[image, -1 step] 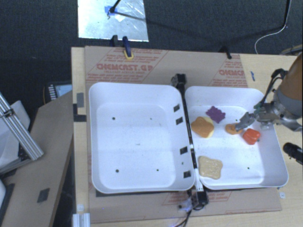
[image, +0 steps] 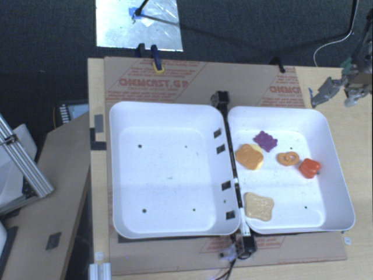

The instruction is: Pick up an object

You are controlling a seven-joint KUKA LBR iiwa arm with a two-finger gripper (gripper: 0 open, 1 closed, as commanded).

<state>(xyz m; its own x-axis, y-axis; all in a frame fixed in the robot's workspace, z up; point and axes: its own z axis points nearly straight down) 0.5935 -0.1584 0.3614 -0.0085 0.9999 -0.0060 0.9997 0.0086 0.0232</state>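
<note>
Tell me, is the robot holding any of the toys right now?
No, nothing is held. The end effector is up by the far right corner of the right bin, and nothing sits between its fingers. All the toys lie in that bin.

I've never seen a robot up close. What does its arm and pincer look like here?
Little of it is in frame, at the upper right edge. The pincer is a small grey metal piece with pale, shiny parts, blurred at this size. Above it runs a thin light cable in a loop, beside a dark cable.
</note>
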